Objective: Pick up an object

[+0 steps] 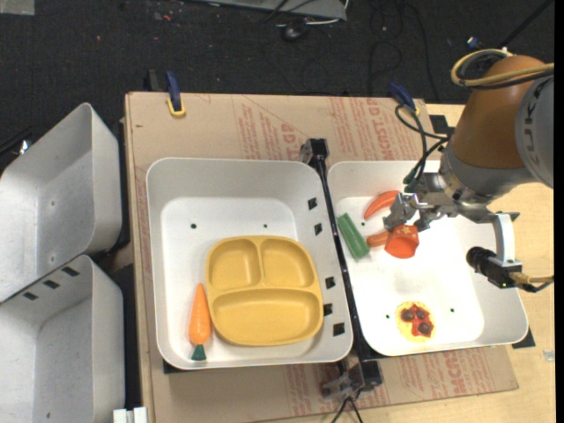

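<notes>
closing in on the red pepper (402,241) near the right bin's (493,324) far-left corner; the gripper (407,216) hangs just above it, grip state unclear; next: descend and clamp.

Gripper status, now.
Gripper: over the right bin, just above a red-orange toy; open or shut cannot be told.

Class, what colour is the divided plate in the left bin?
Yellow: the divided plate shows plainly in the camera view.
</notes>
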Available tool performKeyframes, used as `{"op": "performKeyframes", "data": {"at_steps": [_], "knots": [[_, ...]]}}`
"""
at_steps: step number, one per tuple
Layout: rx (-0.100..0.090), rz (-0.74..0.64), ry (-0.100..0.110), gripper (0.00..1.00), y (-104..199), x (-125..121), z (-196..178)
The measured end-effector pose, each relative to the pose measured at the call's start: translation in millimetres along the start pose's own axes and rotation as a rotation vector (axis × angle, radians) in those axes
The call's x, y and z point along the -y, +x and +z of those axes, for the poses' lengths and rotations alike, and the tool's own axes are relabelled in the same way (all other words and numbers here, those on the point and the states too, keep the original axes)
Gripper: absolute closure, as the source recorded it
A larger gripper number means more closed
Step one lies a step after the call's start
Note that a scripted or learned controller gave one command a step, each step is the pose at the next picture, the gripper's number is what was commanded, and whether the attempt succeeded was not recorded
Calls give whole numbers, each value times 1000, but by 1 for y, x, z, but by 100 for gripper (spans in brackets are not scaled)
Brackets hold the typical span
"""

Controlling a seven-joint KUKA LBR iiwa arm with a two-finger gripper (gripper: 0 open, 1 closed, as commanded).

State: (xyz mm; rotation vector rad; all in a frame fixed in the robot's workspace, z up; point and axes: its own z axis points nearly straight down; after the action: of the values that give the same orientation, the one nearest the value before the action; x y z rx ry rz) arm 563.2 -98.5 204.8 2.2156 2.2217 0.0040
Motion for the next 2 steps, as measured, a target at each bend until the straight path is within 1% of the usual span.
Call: {"op": "performKeyframes", "data": {"at_steps": [1,2], "knots": [[-3,-5,3,100,59,5,-13],[-3,-5,7,100,110,15,-6]]}}
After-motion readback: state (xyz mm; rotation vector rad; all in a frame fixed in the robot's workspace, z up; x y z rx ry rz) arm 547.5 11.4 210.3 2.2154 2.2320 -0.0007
